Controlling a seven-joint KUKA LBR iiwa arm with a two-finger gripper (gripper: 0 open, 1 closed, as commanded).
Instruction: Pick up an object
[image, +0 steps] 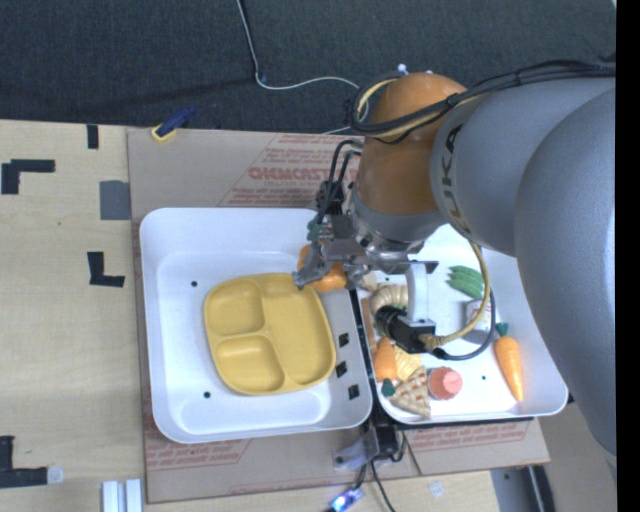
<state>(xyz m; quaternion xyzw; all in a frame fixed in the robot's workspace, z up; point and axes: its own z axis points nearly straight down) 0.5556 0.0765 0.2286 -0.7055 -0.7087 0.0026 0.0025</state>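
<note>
Resting in left bin (160, 300): yellow tray (268, 333).

The grey arm (540, 170) reaches in from the right, its orange band (405, 120) above the wrist. The wrist points down and left, and the pincer (325, 265) hangs low, its tips hard to make out.
</note>
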